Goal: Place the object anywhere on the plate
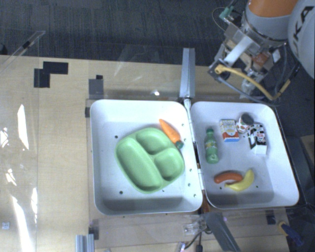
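Lying in the left bin (98, 147), the green plate (150, 158) is sitting mid-bin; the carrot (170, 131) is touching the plate's far right edge, its long axis slanting, green end pointing toward the bin's near right corner. Hovering beyond the right bin's (280, 162) far edge, the arm (268, 12) is carrying the end effector (236, 64), whose opening I cannot tell.

arm (275, 19) cut off at top edge, hand's fingers unclear
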